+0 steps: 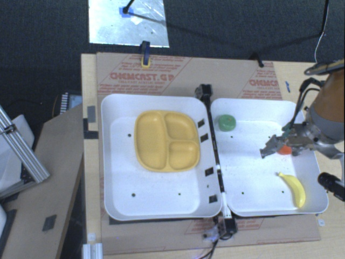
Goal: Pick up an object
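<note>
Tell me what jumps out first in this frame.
The yellow divided tray dominates the left bin. In the right bin, a banana lies near the front right corner and a green round object sits at the back left. The gripper hangs beside a small orange-red object.

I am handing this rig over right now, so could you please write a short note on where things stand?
Gripper: low over the right bin, beside a small orange object; nothing seen between its fingers.
Right bin also holds a green round object near its top left corner and a banana near its lower right.
Left bin holds a yellow divided plate.
Done: no object lifted.
Left: grasp one and raise it.
</note>
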Robot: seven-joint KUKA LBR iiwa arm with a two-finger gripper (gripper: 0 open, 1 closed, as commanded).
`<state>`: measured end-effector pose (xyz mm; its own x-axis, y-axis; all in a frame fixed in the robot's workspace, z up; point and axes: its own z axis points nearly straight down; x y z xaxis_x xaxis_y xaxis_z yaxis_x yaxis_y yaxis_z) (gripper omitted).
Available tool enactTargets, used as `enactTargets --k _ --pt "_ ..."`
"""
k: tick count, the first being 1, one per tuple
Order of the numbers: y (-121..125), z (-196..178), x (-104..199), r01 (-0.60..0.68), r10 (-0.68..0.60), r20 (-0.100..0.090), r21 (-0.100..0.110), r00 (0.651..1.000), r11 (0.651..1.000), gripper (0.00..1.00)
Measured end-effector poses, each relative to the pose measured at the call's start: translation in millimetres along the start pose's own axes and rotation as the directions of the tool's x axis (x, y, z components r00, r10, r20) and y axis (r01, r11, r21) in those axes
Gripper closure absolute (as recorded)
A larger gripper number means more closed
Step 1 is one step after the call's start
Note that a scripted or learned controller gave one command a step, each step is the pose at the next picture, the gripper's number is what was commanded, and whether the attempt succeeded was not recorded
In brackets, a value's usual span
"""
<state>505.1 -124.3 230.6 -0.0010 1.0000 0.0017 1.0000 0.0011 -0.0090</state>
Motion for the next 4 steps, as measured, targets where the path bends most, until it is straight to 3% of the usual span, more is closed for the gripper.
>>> enactTargets --k 1,4 --pt "2.3 -4.8 0.2 0.003 -0.002 0.002 -0.011 1.0 1.0 0.0" --pt "13.3 147.0 11.5 -0.001 0.001 0.0 -0.005 1.0 1.0 0.0"
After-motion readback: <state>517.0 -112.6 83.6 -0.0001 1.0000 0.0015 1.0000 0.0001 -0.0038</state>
